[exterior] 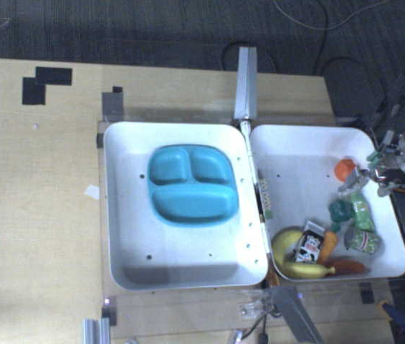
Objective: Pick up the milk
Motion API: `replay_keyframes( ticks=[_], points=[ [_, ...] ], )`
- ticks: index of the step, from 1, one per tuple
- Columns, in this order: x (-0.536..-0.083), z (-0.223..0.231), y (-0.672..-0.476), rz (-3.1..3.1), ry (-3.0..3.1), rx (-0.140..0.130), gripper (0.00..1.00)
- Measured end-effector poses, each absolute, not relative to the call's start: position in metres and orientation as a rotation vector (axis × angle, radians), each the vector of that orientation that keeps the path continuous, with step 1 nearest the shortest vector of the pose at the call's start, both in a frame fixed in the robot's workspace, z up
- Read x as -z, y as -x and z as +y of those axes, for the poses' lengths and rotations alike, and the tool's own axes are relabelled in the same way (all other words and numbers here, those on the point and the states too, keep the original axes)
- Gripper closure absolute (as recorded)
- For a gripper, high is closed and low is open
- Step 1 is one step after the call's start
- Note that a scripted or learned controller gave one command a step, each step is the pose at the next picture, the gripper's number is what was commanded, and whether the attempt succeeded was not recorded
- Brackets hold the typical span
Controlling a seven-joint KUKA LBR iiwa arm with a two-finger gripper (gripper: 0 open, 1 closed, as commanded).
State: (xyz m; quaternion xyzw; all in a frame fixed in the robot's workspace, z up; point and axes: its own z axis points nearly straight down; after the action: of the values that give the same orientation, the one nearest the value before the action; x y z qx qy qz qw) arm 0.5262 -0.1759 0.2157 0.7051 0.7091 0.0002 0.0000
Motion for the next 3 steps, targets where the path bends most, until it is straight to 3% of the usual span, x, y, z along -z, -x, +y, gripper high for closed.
replay_keyframes(
  ticks=[1,2,3],
  points=[
    [-0.096,-0.105,-0.531,1.969,-2.451,-0.001,0.00],
    [-0.089,-0.108,-0.502,1.989,-2.414,-0.022,0.00],
    [-0.099,-0.107,-0.505,1.992,-2.411,-0.027,1.00]
  ],
)
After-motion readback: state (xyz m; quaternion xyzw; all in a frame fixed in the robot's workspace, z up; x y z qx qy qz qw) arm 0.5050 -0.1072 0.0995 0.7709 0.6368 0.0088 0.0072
